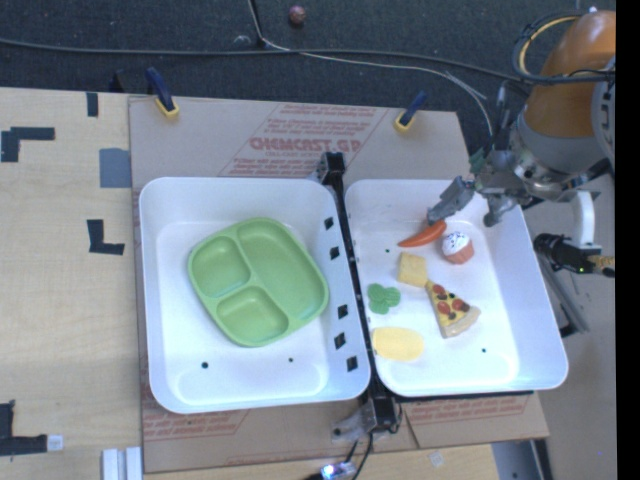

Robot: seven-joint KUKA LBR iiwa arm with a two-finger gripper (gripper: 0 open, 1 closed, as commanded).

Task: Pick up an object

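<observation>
My gripper (472, 208) hangs over the far side of the right bin (520, 353), open, with nothing between its fingers. Its left finger (446, 204) sits just above an orange-red chili pepper (421, 236). Beside the pepper lies a small white and orange ball-like toy (457, 247), below the right finger. Nearer the front lie a yellow cheese block (412, 269), a pizza slice (452, 311), a green broccoli piece (382, 297) and a yellow lemon-like piece (398, 344).
The left bin (165, 368) holds a green divided plate (258, 280). A black divider (345, 268) runs between the bins. Cables trail across the dark floor behind, and two clamps (162, 96) pin the cardboard sheet.
</observation>
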